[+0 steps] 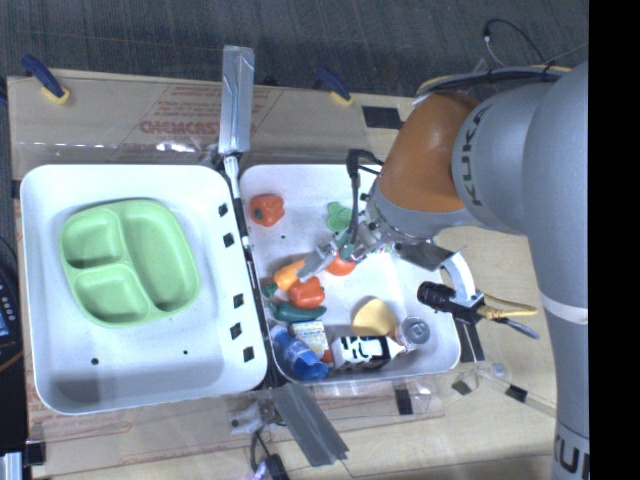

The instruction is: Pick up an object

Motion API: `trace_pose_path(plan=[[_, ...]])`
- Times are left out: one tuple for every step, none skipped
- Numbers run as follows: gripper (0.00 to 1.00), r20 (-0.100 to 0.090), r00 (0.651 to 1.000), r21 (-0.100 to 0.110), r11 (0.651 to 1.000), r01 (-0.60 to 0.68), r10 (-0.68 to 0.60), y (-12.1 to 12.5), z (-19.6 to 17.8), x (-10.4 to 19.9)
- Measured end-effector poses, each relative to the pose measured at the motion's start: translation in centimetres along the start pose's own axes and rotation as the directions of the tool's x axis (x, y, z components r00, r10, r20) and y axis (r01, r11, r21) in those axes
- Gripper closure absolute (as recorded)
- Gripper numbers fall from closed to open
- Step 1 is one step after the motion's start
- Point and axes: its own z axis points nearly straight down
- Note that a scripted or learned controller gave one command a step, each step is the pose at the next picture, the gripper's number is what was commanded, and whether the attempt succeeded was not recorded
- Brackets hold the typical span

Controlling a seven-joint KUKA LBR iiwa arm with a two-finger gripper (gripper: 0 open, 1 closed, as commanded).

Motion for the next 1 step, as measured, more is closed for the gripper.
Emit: trace_pose_path(plan=[[0.00,-0.001,1.000,0.000,1.000,0.011,-0.011,0.15,-3.36,8.72]])
